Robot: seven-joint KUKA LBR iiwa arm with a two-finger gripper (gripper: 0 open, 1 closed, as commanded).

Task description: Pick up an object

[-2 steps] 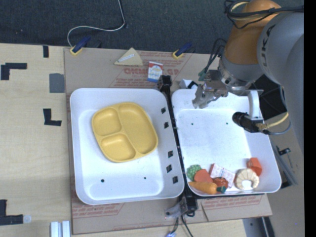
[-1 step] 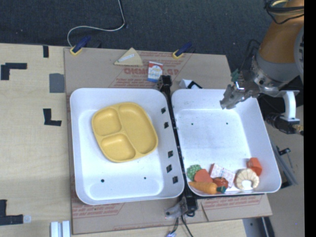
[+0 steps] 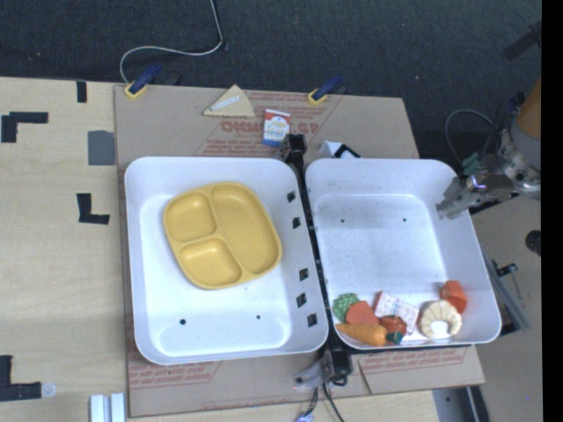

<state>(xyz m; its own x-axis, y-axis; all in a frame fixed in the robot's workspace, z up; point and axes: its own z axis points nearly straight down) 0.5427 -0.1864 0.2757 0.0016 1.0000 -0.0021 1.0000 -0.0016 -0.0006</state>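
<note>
Toys huddle along the right bin's (image 3: 400, 236) near wall: carrot (image 3: 365, 331), broccoli (image 3: 346, 306), pastry (image 3: 439, 319). Further back, the claw (image 3: 459, 196) hangs over the far-right rim, its state impossible to tell. Approach step, I'd say; next, swing nearer and descend.

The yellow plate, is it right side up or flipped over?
Right side up. The yellow plate lies flat in the left bin, and its three hollow compartments face the camera.
</note>
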